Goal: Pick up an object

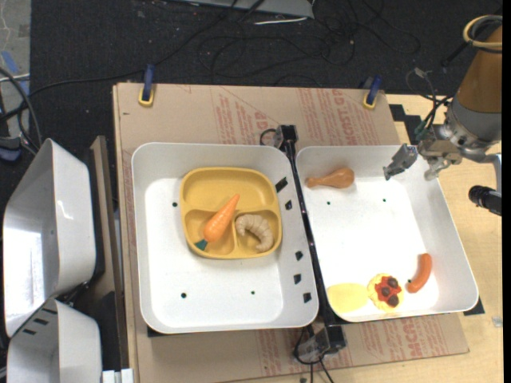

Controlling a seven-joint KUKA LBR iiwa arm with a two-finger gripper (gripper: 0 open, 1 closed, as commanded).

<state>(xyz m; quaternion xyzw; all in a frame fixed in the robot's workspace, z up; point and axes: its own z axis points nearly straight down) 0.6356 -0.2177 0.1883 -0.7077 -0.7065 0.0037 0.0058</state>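
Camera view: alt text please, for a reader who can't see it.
The open gripper hovers, holding nothing, over the right bin's far right corner, near a drumstick. The left bin holds a yellow tray with a carrot.

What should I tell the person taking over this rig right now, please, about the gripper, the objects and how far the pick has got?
Gripper: open, holding nothing, at the upper right corner of the right bin.
Right bin: chicken drumstick near the top, closest to the gripper; sausage, small pizza slice and yellow flat piece along the bottom edge.
Left bin: yellow divided plate with a carrot and a shrimp in its compartments.
Done: nothing picked yet.
Left: choose an object, probably the drumstick, descend, close on it and lift.
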